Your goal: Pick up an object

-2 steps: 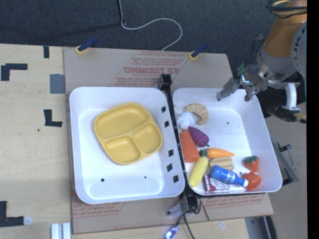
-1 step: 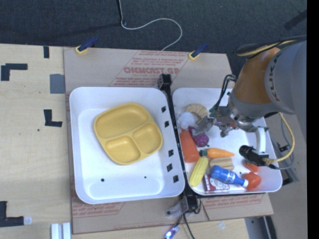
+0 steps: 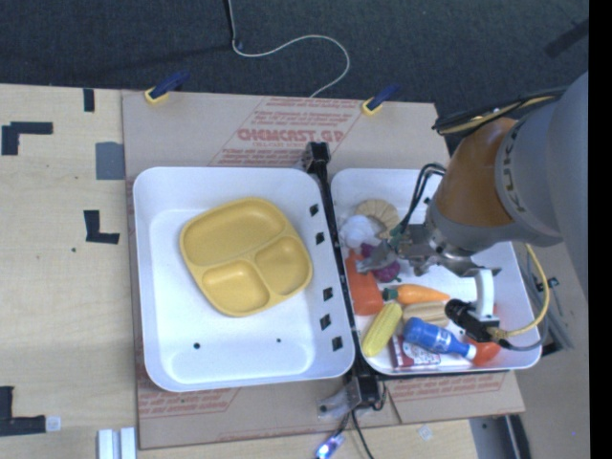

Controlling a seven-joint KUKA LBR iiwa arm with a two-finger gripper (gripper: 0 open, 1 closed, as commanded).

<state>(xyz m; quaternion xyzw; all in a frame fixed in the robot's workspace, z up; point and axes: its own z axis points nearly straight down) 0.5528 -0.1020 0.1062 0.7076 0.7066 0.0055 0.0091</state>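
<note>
The grey arm (image 3: 535, 175) with its orange band (image 3: 469, 185) reaches in from the right over the right bin (image 3: 521, 285). Its hand (image 3: 387, 256) hangs low at the bin's left part, just above a purple object (image 3: 390, 272); whether the hand is apart or together I cannot tell, and nothing can be made out clamped in it.

The right bin is crowded. A white fluffy item (image 3: 359, 228) and a tan round piece (image 3: 381, 210) lie at the far left corner. An orange block (image 3: 363, 290) sits against the left wall, a toy carrot (image 3: 421, 295) lies just right of it, and a yellow corn cob (image 3: 381, 325) lies tilted near the front. A blue bottle (image 3: 435, 338) rests at the near edge on a flat printed packet (image 3: 411, 357).

The left bin (image 3: 163, 285) holds 1 yellow divided plate (image 3: 246, 254) with 3 compartments, lying flat and slightly turned. Both bins stand on a cardboard sheet (image 3: 287, 127) on the tabletop (image 3: 57, 256).
</note>
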